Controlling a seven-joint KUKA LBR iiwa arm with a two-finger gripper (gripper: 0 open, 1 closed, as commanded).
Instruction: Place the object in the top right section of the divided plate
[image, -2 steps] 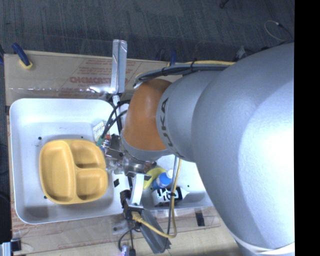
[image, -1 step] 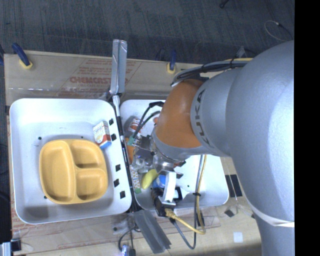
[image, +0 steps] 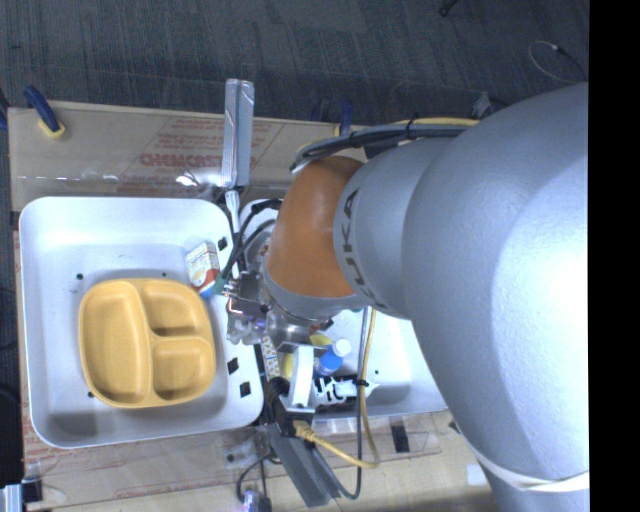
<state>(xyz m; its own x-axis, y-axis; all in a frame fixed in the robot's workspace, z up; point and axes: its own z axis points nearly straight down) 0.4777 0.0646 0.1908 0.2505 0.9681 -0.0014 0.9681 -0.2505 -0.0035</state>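
Observation:
A yellow divided plate (image: 147, 340) lies in the left white bin (image: 60, 240), with one long section on its left and two smaller ones on its right. A small white and orange carton (image: 202, 264) lies on the bin floor just off the plate's upper right corner, with a bit of blue beside it. My gripper (image: 243, 308) hangs under the orange wrist band at the left bin's right wall, right of the plate and just below the carton. The wrist hides most of it.
The grey arm (image: 470, 260) covers most of the right bin (image: 395, 395). Under it I see a blue-capped bottle (image: 335, 355), a yellow item (image: 300, 368) and a white and black item. A metal post (image: 238, 130) stands behind the bins.

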